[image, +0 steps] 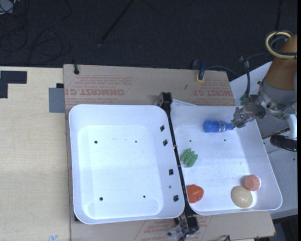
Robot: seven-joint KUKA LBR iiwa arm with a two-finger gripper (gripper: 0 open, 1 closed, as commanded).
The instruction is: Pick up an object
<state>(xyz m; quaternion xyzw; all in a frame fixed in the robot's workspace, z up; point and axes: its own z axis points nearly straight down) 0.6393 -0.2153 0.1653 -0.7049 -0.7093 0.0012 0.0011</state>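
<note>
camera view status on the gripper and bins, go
Gripper at right bin's far edge, beside blue object. Nothing lifted. Green, red, pink, tan pieces nearer.

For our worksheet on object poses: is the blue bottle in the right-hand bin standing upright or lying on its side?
Lying on its side: the blue bottle stretches lengthwise across the right bin floor.

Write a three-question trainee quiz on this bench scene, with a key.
1. True or false: the green object lies in the left bin.
2. Which object lies nearest the pincer? A) orange object B) blue object C) pink ball
3. How many objects lie in the right bin?

Key: 1 false; 2 B; 3 five, counting the cream ball.
</note>
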